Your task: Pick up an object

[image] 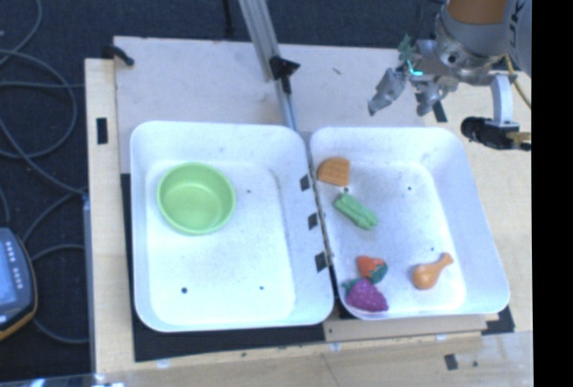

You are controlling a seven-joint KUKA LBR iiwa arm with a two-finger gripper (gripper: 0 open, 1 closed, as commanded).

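My gripper (411, 98) hangs above the far rim of the right bin (466, 163), open, with nothing between its fingers. Below it in that bin lie an orange bread-like piece (333, 171), a green vegetable toy (355, 211), a small red and green toy (371, 268), a purple grape bunch (366, 296) and an orange drumstick toy (431, 271). All of them rest on the bin floor, well apart from the gripper.
A green bowl (196, 196) sits in the left bin (269, 287) at its far left. A slanted metal pole (260, 22) rises from the divide between the bins. Cables lie on the dark floor at left.
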